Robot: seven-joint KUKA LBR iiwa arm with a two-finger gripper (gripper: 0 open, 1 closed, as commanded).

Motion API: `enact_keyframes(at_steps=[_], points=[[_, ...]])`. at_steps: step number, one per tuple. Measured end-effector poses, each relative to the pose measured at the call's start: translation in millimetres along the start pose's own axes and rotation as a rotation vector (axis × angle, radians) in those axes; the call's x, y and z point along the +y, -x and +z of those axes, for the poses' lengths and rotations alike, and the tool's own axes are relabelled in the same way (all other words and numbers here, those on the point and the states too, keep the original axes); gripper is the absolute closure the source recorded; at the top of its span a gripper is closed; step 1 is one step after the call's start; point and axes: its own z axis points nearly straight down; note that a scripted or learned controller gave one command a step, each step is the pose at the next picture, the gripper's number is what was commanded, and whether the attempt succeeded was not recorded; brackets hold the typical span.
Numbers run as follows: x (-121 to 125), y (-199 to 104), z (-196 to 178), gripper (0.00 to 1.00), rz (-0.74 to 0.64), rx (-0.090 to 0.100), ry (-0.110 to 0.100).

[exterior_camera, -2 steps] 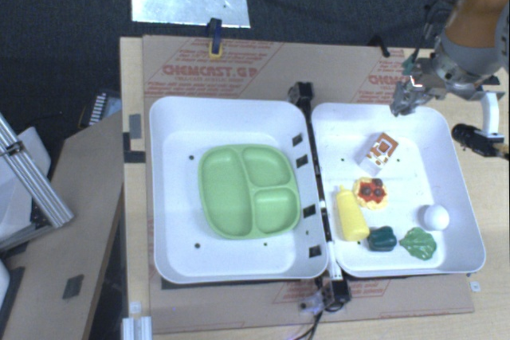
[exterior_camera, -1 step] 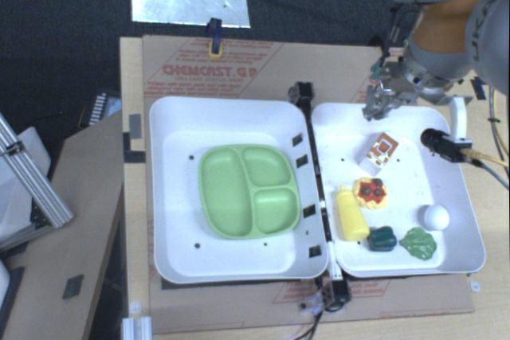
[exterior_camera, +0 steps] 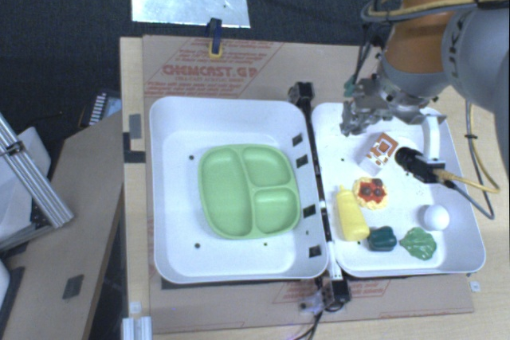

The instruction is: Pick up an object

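The hand [exterior_camera: 356, 122] is hovering at the right bin's [exterior_camera: 470, 247] back left corner; its grip state cannot be told. An orange-and-white box [exterior_camera: 379, 152] is lying just beside it, with a yellow bottle [exterior_camera: 351, 215] nearer the front.

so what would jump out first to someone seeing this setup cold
Probably the green divided plate, lying alone in the left bin, and the arm's orange band at the upper right. After that, the cluster of small toy foods in the right bin: a yellow bottle, a white ball and a green leafy piece, with the gripper hanging over that bin's far corner.
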Motion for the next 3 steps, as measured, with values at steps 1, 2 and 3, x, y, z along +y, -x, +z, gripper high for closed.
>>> enact_keyframes(at_steps=[1, 2, 3], points=[[-22, -46, -7, 1.00, -0.001, 0.001, 0.001], [-38, -95, -14, 1.00, -0.001, 0.001, 0.001], [-61, -139, -8, 1.00, -0.001, 0.001, -0.001]])
